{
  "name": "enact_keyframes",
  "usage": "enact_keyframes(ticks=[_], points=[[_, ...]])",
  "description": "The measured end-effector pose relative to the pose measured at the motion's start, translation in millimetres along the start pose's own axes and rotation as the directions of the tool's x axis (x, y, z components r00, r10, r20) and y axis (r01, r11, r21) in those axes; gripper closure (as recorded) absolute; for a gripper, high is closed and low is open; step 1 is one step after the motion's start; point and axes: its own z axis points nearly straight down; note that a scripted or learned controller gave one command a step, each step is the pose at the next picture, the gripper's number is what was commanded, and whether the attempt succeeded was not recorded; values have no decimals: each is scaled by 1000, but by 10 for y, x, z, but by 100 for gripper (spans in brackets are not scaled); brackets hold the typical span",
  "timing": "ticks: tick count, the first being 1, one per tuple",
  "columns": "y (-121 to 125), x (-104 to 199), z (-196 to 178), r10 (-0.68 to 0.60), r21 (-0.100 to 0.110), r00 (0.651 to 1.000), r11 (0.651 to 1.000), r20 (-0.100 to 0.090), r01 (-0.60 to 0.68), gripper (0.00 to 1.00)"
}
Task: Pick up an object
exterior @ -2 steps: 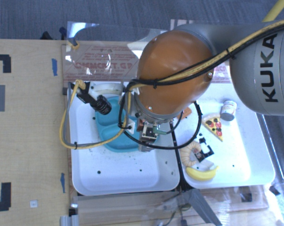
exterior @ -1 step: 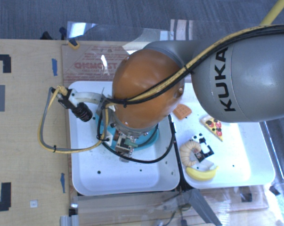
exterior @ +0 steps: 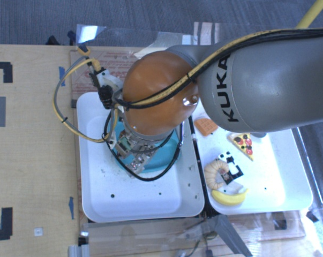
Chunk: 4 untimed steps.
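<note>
My gripper [exterior: 135, 158] reaches down into the left bin [exterior: 97, 197], under the arm's orange band [exterior: 158, 98]. It sits over a teal flat object [exterior: 162, 159], most of which the wrist hides. The right bin [exterior: 290, 197] holds a yellow banana [exterior: 228, 197], a tan ring-shaped pastry [exterior: 216, 173], a black-and-white block [exterior: 233, 170], a pizza slice toy [exterior: 242, 143] and an orange piece [exterior: 206, 126].
Yellow and black cables [exterior: 62, 103] loop out over the left bin's left rim. The wooden bench [exterior: 27, 154] lies to the left. The grey arm [exterior: 273, 84] crosses above the right bin's back half.
</note>
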Motion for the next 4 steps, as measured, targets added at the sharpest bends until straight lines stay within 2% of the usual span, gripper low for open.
enact_keyframes(ticks=[1,2,4], points=[[361,-259,185,252,3,968,968,0,-252,100],[345,-251,-305,622,11,783,783,6,-622,100],[297,-298,-521,617,23,786,786,19,-618,100]])
